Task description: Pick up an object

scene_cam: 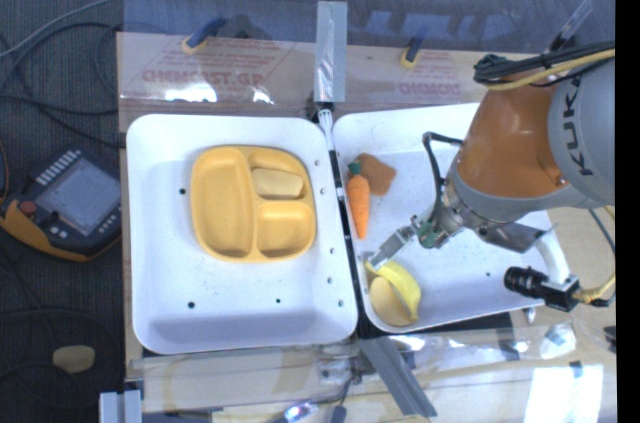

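While the gripper hangs low in the right bin, just above the banana at its front left corner, its state is unclear; nothing is lifted yet.

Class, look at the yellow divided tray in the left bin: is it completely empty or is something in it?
Not empty. The yellow tray holds one pale tan piece in its upper right compartment; the other compartments show only bare yellow.

right bin left side is being crowded: carrot, brown piece, banana | centre is being blocked by arm | left bin rim floor around yellow tray is being left open
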Available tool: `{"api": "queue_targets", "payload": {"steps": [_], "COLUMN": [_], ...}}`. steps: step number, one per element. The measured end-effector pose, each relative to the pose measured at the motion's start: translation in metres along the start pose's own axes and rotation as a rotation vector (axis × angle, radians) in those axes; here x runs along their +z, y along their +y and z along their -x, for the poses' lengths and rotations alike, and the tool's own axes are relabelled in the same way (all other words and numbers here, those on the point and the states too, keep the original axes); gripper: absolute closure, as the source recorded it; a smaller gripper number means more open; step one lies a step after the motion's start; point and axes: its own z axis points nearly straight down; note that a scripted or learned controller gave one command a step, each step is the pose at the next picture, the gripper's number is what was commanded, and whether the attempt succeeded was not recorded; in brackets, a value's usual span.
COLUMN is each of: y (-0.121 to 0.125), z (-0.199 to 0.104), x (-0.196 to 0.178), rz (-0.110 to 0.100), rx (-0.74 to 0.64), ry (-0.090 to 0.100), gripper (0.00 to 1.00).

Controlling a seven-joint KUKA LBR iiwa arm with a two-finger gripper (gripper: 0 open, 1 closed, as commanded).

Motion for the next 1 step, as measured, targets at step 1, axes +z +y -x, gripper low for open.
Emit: {"api": "queue_targets", "payload": {"steps": [1], "y": [-0.0216], "z": [0.0457], "x": [0.0795], "rz": [0.030], "rx": [-0.310], "ry": [-0.020], "gripper": [0.00]}}
